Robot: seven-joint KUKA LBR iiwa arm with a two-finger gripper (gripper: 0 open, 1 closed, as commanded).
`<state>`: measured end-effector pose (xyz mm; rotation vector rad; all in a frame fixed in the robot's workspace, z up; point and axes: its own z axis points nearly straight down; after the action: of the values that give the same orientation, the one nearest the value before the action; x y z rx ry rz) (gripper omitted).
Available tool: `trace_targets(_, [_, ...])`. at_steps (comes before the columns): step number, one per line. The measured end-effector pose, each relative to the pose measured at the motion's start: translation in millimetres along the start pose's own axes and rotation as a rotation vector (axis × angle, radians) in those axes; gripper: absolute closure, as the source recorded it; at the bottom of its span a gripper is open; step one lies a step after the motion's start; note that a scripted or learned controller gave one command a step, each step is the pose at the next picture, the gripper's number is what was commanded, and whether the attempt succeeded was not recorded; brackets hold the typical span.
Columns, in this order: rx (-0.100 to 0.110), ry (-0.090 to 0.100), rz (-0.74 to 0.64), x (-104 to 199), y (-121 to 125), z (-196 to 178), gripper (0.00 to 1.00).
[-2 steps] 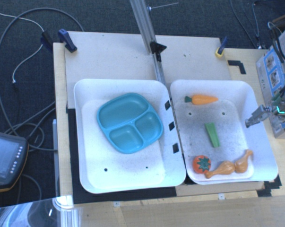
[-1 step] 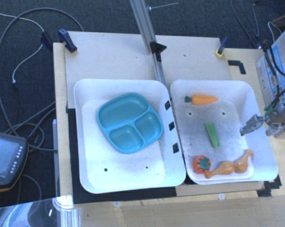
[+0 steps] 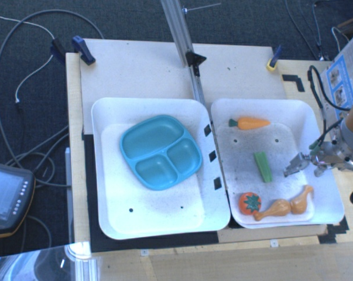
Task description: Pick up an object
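Metal-grey and small against the white plastic, the gripper [image 3: 305, 164] hangs over the right-hand part of the right bin [image 3: 305, 111], its tip pointing toward the bin's middle; at this slant the tip reads as a blurred wedge, so I cannot tell how the jaws stand, and nothing shows caught at the tip. Nearest to it lies the green block [image 3: 262, 167], just beside the tip on the side away from the arm, its long axis running up and down the bin, roughly across the direction the arm reaches in from. That crosswise lie looks convenient for a pinch across the block's narrow width, and I judge it the likeliest target, calling for a short shift toward the bin's middle and then a descent. Nearer the bench's front edge sits the chicken drumstick [image 3: 284, 205], its axis slanting up toward the arm's side, touching or almost touching the tomato [image 3: 250, 203] at its thick end. Well apart, near the far wall, the carrot [image 3: 250, 123] lies sideways. Across the divide, the left bin [image 3: 158, 215] holds a blue divided plate [image 3: 161, 151].
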<state>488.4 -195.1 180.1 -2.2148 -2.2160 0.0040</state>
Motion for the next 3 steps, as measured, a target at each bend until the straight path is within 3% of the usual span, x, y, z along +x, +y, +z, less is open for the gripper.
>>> trace_targets(1, [-0.001,0.000,0.000,7.7,-4.7,46.3,0.00])
trace_targets(2, [-0.010,-0.004,0.000,6.8,-2.6,32.4,1.00])
trace_targets(3, [-0.013,-0.006,-0.001,9.3,-9.8,-15.4,1.00])
